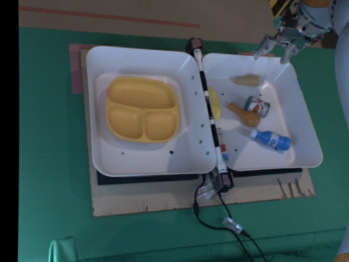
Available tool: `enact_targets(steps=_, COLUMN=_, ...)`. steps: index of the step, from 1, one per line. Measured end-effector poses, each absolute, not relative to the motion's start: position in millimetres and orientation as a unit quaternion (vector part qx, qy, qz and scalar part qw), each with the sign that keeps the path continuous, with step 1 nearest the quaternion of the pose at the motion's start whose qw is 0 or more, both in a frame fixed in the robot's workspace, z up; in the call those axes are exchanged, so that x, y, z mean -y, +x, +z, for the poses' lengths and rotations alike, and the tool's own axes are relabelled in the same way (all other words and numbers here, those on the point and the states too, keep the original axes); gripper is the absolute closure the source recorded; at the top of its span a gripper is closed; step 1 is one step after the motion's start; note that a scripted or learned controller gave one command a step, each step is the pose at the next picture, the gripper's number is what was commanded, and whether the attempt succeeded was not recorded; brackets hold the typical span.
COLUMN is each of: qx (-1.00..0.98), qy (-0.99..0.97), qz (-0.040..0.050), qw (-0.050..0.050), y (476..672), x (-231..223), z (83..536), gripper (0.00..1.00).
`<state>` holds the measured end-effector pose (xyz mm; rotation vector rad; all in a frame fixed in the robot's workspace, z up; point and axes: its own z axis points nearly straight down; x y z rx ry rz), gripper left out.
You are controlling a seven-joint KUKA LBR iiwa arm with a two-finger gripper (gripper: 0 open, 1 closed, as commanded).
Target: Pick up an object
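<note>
My gripper (277,50) hangs open above the far edge of the right bin (305,119), with nothing between its fingers. Below it in that bin lie a cream corn-like cone (247,80), a small can with a red and white label (257,106), a brown drumstick-shaped toy (243,114), a blue bottle (271,140) and a yellow banana-like piece (215,103) against the left wall. The cone is the nearest of these to the gripper, a little to its lower left.
The left bin (103,157) holds a yellow divided plate (143,108). A black and white bar (209,111) runs between the bins. Cables (229,222) trail off the cardboard base at the front. Green cloth covers the bench around.
</note>
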<state>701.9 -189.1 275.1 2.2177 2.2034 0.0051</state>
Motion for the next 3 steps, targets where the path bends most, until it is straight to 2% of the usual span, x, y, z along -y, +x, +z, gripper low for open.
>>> enact_targets(steps=1, qx=-0.705, qy=0.710, qz=0.0022, qw=0.008, y=606.6, x=189.6, z=191.7, gripper=0.00)
enact_targets(steps=2, qx=-0.703, qy=0.711, qz=0.0046, qw=0.015, y=609.0, x=192.7, z=208.1, gripper=1.00)
enact_targets(steps=3, qx=-0.703, qy=0.711, qz=0.0047, qw=0.015, y=609.0, x=192.7, z=208.0, gripper=0.00)
